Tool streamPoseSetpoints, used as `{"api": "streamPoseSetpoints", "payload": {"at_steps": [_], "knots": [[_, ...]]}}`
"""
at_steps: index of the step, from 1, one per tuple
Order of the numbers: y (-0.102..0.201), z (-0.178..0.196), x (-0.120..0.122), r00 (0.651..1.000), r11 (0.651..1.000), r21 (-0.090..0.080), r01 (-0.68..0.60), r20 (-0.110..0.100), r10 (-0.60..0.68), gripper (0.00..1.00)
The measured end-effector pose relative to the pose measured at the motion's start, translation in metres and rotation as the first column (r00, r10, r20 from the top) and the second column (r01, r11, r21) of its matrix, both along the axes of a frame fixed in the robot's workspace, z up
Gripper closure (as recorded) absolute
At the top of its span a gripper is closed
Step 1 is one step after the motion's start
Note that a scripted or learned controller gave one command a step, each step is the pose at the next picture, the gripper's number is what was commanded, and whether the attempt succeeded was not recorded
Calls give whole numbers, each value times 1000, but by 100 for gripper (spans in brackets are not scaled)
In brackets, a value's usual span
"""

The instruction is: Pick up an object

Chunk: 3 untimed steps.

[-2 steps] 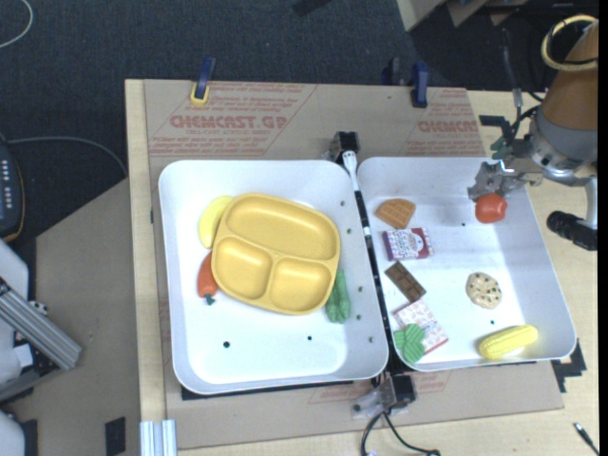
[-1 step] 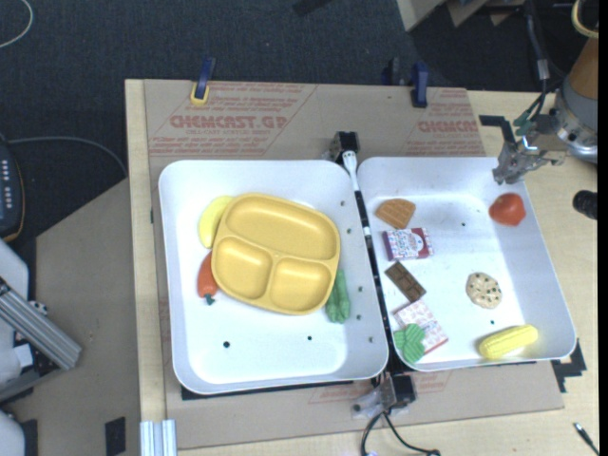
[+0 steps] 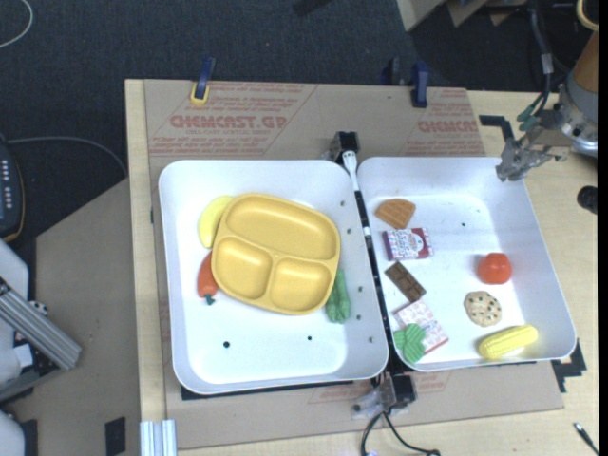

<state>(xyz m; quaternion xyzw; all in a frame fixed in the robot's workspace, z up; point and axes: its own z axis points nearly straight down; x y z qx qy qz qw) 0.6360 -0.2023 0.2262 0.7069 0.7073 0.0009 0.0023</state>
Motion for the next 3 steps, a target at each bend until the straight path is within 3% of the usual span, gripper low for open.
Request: {"api": "streamPoseSetpoints", "payload": {"at_steps": [3], "knots": [[168, 12, -11, 1000, 1000, 5, -6, -6, 6, 100]]}}
